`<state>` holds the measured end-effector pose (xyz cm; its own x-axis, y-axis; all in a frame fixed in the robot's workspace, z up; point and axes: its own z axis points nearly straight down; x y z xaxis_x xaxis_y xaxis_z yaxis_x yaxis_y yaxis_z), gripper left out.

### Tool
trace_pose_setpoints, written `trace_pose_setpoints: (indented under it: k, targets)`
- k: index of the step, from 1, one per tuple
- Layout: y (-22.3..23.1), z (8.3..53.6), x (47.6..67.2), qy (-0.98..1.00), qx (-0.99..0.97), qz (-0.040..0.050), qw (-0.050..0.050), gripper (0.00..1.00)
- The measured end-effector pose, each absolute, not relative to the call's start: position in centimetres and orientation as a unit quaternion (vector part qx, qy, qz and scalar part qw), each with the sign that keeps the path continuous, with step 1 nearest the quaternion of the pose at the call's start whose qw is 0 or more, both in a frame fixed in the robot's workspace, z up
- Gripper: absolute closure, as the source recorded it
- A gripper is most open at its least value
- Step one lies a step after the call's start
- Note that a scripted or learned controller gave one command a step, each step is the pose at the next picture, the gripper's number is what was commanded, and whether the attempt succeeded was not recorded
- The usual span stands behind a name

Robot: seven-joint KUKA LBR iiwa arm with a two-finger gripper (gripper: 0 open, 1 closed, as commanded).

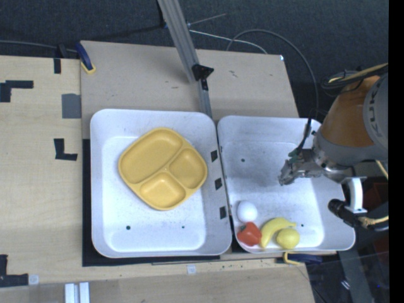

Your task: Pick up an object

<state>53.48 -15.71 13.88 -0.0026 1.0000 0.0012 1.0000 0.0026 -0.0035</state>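
In the right bin (265, 134), at its front edge, lie a white egg-like ball (246, 211), a red fruit (250, 233), a yellow banana (273, 227) and a yellow lemon-like fruit (288, 238), close together. My gripper (288, 175) hangs over the right part of that bin, behind and to the right of the fruit cluster and apart from it. Nothing shows between its tips. The grey arm with its orange band (347, 122) comes in from the right.
The left bin (107, 232) holds a yellow divided plate (163, 168). A grey metal pole (183, 36) slants down from the top to the seam between the bins. Cables run behind the right bin.
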Motion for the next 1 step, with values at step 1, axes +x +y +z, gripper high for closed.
trace_pose_setpoints:
  k: [1]
  targets:
    - [-15.36,19.72,52.79,-0.708,-0.707,-0.001,-0.002,1.0]
